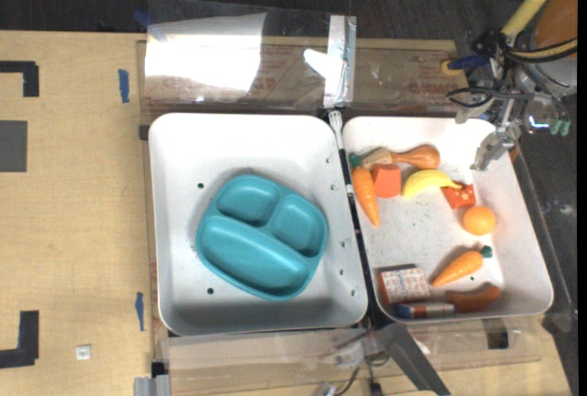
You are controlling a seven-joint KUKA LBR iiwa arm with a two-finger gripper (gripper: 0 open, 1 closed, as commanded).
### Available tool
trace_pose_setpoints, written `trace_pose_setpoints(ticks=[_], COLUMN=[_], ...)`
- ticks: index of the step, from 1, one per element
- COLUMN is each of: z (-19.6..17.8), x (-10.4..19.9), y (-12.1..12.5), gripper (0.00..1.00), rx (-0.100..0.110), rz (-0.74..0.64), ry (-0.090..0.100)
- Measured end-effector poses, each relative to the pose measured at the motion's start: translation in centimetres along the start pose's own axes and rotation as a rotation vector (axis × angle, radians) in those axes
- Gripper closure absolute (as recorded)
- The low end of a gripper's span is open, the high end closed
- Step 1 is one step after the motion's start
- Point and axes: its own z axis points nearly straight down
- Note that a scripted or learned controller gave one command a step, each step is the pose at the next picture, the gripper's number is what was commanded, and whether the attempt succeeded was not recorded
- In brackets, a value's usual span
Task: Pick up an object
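The right bin (527,238) holds toy food. An orange squash (413,156) lies at its back, with a carrot (364,194), a red-orange cube (387,181) and a yellow banana (429,181) just in front of it. A red piece (460,196) and an orange ball (478,220) sit further right. A second carrot (459,265) lies near the front. My gripper (493,147) hangs over the bin's back right corner, above and to the right of the banana, with nothing visibly in it.
A teal divided plate (261,234) lies in the left bin (174,165). At the right bin's front are a small printed box (402,281), a red sausage-shaped toy (473,296) and a marker (426,309). Cables (481,78) hang near the wrist. A clear plastic sheet (248,60) stands behind the bins.
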Motion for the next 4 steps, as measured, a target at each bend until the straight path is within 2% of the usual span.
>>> trace_pose_setpoints(ticks=[1, 2, 3, 4], z=[10.5, 10.6, 10.5, 10.4], x=[4.9, 6.8, 13.5, 14.0], y=[-1.6, 1.5, 1.6, 6.0], gripper=[0.0, 0.0, 0.0, 0.0], rx=[0.001, -0.001, 0.001, 0.0], rz=[-0.038, 0.062, 0.081, 0.098], ry=[-0.004, 0.0, -0.002, -0.005])
